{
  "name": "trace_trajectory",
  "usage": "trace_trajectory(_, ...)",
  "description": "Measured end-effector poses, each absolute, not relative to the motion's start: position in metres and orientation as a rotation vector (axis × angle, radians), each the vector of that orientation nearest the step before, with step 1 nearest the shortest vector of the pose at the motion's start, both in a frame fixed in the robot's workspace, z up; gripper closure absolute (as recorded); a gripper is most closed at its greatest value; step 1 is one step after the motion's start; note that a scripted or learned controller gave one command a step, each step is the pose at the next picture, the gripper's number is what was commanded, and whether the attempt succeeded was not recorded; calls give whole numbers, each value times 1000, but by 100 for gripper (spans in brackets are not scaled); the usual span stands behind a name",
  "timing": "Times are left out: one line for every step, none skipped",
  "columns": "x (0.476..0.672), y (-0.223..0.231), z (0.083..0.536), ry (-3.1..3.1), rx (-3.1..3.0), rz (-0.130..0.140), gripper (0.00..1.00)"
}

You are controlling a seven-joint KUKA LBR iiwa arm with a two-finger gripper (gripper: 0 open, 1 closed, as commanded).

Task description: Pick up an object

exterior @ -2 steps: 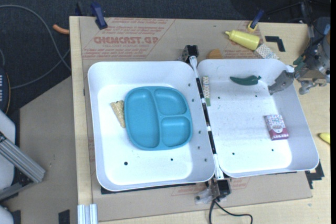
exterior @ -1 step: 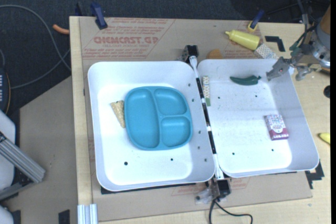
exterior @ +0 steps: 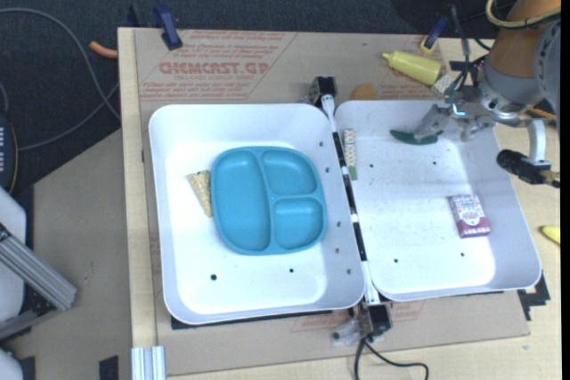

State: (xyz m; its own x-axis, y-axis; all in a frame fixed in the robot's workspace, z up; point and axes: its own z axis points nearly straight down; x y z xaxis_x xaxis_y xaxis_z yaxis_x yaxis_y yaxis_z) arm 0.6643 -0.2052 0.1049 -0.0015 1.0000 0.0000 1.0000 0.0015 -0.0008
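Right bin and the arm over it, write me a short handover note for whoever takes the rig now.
Pincer: low over the right bin's far edge, at a dark green object; grip unclear from this view.
Things: small pink packet lies in the right bin, near its right side. Blue divided plate sits in the left bin, a tan piece against its left edge.
Done: no lift confirmed.
Left: secure and raise one object.

The arm [exterior: 525, 40] is cut off by the right edge, the divided blue plate [exterior: 267, 198] hides part of a tan cracker [exterior: 201, 188], and the small card's [exterior: 468, 215] print is too small to read.
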Motion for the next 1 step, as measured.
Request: trace_trajectory(667,-141,85,-2222,-2217,0,0)
